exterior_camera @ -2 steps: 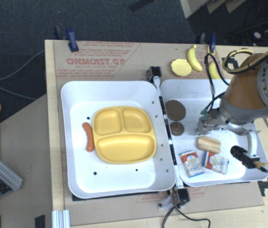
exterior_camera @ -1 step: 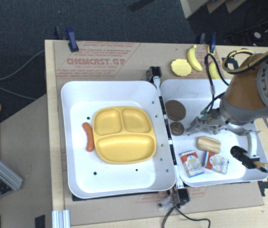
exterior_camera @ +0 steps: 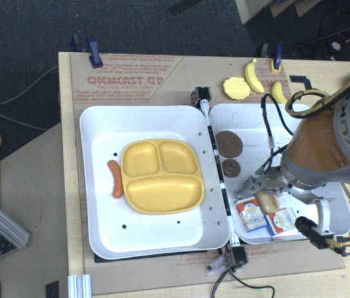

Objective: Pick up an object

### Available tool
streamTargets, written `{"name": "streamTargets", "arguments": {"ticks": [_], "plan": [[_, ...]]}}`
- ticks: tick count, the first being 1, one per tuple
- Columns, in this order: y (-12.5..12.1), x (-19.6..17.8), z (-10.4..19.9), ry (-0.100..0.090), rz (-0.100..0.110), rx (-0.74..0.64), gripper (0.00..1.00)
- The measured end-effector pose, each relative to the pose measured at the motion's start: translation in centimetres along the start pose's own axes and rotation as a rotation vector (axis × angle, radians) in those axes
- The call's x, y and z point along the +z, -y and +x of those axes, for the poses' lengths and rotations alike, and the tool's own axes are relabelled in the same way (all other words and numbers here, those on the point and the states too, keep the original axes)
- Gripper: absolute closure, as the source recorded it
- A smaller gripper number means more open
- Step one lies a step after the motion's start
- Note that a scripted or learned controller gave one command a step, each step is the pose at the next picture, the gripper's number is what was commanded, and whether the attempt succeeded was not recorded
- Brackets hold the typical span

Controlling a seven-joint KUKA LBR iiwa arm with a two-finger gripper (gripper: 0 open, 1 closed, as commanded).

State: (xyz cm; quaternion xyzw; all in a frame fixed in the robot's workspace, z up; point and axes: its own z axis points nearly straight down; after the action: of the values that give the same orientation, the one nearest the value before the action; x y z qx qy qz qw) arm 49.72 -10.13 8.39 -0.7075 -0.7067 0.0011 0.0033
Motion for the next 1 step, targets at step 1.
{"name": "streamTargets", "arguments": {"ticks": [1], "plan": [[-6.58,-4.78,-5.82,0.009,-0.015,-0.001,0.00]]}}
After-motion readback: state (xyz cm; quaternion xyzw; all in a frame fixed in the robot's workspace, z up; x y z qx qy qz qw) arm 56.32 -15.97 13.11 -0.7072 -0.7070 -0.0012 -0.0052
